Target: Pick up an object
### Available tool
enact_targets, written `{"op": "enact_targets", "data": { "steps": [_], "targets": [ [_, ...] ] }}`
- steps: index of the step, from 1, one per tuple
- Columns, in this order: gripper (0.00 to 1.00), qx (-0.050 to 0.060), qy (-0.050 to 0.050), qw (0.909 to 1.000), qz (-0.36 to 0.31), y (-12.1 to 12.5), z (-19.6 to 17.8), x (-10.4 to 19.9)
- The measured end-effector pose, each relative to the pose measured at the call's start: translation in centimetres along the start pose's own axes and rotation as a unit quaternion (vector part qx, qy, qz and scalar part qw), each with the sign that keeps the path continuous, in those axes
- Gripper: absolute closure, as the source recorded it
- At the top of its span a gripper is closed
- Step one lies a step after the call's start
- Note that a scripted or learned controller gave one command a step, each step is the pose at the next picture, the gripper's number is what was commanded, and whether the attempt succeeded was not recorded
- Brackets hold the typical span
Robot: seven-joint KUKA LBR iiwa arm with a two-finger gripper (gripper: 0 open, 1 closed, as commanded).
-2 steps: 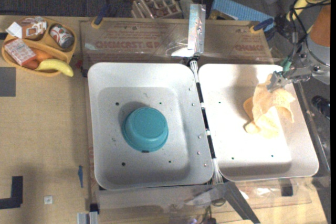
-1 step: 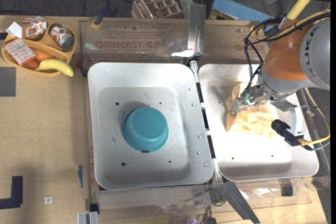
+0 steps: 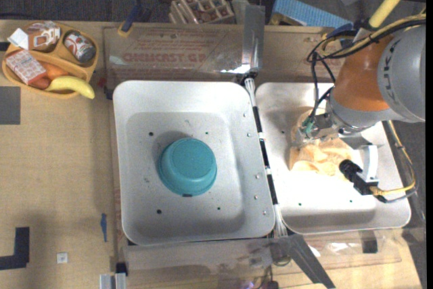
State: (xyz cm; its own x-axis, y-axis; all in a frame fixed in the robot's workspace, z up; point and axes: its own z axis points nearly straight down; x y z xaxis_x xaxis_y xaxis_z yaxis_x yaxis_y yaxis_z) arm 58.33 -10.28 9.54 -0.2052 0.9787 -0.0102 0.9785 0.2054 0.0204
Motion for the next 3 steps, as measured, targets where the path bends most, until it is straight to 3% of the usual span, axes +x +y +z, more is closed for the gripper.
{"op": "enact_targets", "data": {
  "steps": [1, 2, 3],
  "targets": [
    [0.00, 0.007, 0.003, 0.9979, -0.064, 7.5, 0.1, -1.8],
    [1.00, 0.006, 0.002, 0.9979, -0.065, 7.6, -1.0, -1.8],
    [1.00, 0.007, 0.005, 0.9889, -0.149, 8.7, -8.9, -0.4]
  ]
}}
